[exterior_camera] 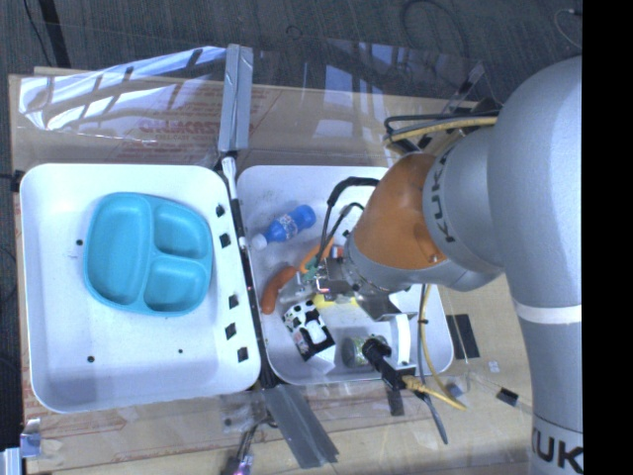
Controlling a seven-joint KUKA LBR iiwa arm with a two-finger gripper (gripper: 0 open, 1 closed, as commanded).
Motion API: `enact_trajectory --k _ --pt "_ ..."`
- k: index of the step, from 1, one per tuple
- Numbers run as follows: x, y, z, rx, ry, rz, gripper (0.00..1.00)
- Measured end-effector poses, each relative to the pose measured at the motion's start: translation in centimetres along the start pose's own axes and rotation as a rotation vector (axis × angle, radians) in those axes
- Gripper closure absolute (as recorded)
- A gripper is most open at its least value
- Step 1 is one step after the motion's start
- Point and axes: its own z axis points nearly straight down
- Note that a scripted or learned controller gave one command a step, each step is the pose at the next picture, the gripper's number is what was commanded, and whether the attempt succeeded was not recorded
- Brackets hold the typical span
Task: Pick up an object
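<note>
Hand [321,300] is lowered into right bin [259,359]; finger state cannot be told. Carrot [275,287] lies just left of it, bottle [287,225] above-left, black-white toy [309,330] just below.

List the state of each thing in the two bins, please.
Blue plate: lying flat in the left bin.
Blue bottle: lying on its side in the right bin.
Orange carrot: lying flat in the right bin.
Black-and-white toy: beside the carrot.
</note>
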Motion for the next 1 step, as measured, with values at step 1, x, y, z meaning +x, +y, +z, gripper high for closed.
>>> enact_trajectory --k 1 --pt "0.07 8.57 0.75 0.015 0.003 -0.140 0.00"
